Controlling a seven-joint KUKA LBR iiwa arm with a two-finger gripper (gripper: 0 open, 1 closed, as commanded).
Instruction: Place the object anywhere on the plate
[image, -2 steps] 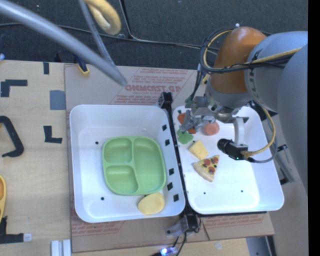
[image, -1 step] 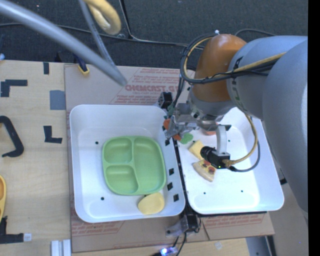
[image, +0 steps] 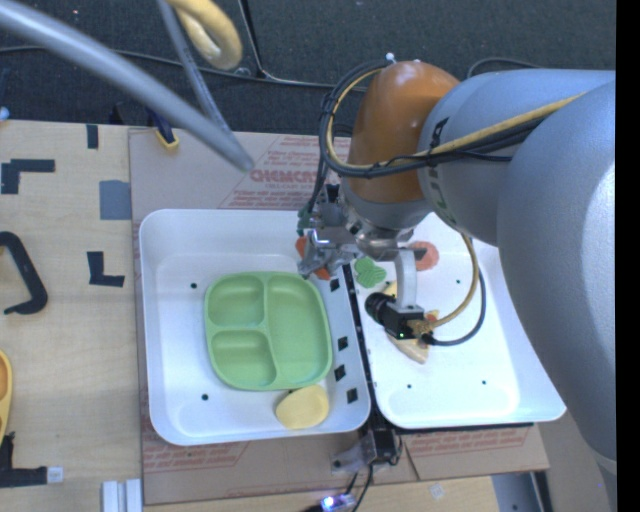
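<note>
Green plate in left white bin on cardboard-covered bench.

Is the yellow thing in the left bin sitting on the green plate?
No. The yellow object lies on the bin floor just beside the green plate, off its near corner.

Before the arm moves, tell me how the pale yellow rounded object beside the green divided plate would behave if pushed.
The pale yellow rounded object looks smooth and domed, so it may slide or roll rather than tip. It sits against the green divided plate near the left white bin wall, so a push could jam it.
</note>
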